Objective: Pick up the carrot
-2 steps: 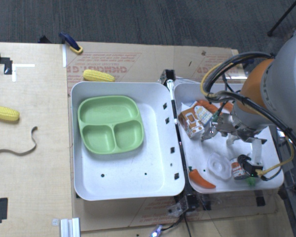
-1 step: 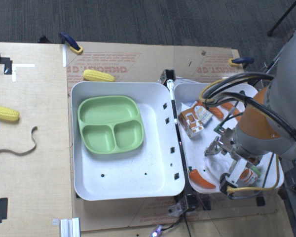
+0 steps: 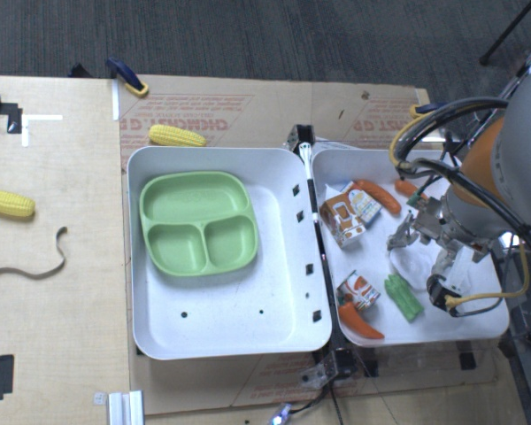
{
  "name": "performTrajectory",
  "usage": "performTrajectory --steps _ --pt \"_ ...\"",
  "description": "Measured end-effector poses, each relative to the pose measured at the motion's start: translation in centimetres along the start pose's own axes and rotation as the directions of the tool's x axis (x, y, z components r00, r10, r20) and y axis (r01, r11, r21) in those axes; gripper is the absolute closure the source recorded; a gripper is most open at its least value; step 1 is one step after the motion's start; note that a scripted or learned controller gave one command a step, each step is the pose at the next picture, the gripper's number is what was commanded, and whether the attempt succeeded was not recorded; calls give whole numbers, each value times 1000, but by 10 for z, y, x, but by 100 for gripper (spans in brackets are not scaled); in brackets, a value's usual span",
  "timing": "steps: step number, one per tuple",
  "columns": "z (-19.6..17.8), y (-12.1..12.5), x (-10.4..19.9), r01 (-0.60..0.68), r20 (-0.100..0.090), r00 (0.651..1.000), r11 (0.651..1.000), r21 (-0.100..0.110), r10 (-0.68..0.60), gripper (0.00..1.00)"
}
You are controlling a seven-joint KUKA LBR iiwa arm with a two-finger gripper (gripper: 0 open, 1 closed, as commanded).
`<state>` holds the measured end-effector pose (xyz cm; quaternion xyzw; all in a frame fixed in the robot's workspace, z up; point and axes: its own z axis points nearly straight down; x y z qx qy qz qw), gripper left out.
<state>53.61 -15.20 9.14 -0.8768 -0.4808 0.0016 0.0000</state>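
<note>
The arm is reaching in from the right of the frame, and its claw (image 3: 422, 242) is hanging over the middle of the right bin (image 3: 487, 326) with nothing between its fingers; they are standing somewhat apart, though the slant is making the width hard to judge. This looks like the approach step — no grasp yet. One carrot (image 3: 377, 196) is lying in the bin's upper part, just beside a carton (image 3: 348, 216); an orange piece (image 3: 360, 323), perhaps another carrot, is lying at the lower left, touching a second carton (image 3: 359, 289). A green block (image 3: 404, 296) is sitting between. Next, the claw is needing to line up over one carrot — clear of the carton — and descend.
</note>
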Motion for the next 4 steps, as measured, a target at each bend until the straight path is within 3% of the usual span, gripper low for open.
performTrajectory --steps 1,2,3,4 --pt "-1 10 -27 -26 -44 999 999 29 28 0" --pt "0 67 -8 -44 0 999 999 -1 44 0" --pt "-1 57 68 -522 0 853 853 -1 522 0" --pt "-9 57 67 -518 5 855 855 -2 518 100"
